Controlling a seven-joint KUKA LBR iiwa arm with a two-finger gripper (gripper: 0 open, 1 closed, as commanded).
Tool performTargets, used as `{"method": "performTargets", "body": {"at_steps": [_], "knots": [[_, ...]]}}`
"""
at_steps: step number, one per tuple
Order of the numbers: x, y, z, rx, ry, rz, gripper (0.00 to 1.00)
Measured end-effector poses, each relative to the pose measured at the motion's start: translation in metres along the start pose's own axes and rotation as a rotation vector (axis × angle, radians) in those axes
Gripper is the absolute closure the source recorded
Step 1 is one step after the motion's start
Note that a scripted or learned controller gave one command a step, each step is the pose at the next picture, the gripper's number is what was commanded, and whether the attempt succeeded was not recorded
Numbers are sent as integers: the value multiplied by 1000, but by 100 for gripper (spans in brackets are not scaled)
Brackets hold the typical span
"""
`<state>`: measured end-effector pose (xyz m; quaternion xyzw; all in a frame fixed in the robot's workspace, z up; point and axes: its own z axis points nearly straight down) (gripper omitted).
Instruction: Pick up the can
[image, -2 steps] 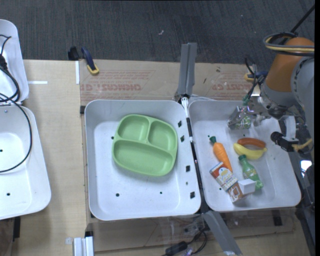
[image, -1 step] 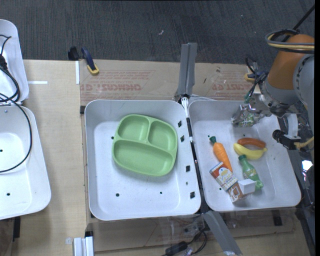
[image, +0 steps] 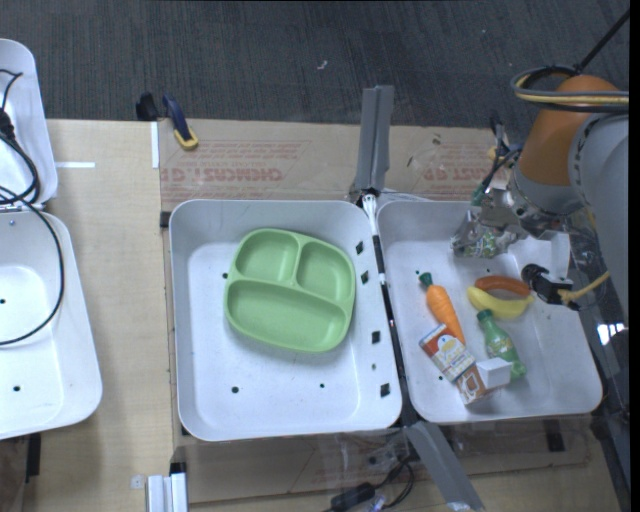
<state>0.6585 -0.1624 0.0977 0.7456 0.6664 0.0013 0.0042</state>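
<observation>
Silver crumpled can (image: 482, 238) under the gripper (image: 490, 222), right bin (image: 560, 385).
Light, dented, slippery; grasp its sides. Grip state unclear.

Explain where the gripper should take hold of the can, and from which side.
Probably across its body, coming straight down from above. The can lies in the far part of the right bin, near the rim, so a sideways approach looks blocked. The gripper is above it.

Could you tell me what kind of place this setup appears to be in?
Probably a robotics lab bench: a robot arm over two white bins, toy food like a carrot, and clamps on a cardboard-covered table.
</observation>
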Motion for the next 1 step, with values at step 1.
{"method": "performTargets", "body": {"at_steps": [1], "knots": [[29,-2,-100,8,1,145,100]]}}
